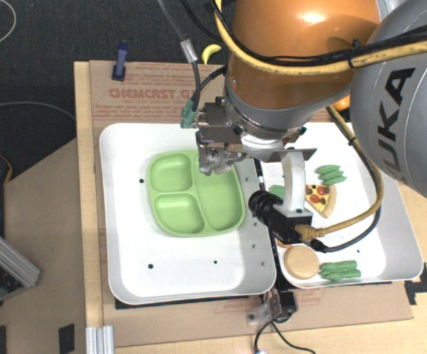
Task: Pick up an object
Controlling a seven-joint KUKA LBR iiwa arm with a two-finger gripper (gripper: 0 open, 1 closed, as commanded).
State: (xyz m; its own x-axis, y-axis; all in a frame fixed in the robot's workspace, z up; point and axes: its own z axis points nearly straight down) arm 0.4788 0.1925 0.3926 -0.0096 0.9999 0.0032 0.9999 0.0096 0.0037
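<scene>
Camera view, gripper (212, 161): low over the left bin (125, 220); whether it is spread or closed, or grips anything, cannot be told
Tray: green divided tray (195, 194) directly beneath, perhaps touching its upper rim
Advice: straddle the rim squarely, close firmly, lift straight
Beyond: pizza slice (319, 197) off to the right

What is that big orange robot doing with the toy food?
The robot arm is reaching over the left bin, with its gripper right above a green divided plate. The right bin holds a toy pizza slice, some green beans and a round cookie.
</scene>
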